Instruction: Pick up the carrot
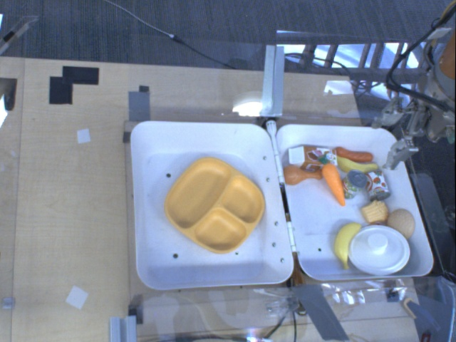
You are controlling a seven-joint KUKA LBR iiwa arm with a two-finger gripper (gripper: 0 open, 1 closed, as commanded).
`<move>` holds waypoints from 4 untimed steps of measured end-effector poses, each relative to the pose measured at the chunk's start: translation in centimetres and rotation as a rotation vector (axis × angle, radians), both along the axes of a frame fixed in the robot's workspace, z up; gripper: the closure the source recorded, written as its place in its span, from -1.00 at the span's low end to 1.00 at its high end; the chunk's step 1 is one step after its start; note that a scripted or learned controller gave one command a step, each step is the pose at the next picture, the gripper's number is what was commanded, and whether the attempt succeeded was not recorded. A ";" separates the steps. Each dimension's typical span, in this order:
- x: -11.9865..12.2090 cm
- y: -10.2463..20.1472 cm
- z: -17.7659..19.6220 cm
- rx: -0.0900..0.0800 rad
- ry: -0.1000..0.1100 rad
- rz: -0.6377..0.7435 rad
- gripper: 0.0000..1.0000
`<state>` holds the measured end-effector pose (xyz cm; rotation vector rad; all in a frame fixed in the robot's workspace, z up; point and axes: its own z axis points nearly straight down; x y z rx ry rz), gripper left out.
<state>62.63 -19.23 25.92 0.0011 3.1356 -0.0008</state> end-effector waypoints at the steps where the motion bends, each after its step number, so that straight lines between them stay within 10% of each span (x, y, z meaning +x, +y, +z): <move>1: -3.1 8.3 -16.3 0.005 0.012 -0.162 -1.00; 2: -2.1 11.0 -17.1 0.000 -0.003 -0.073 -1.00; 3: -1.8 11.2 -16.0 0.000 -0.011 -0.067 1.00; 4: -10.9 13.9 -7.4 0.000 0.000 0.260 1.00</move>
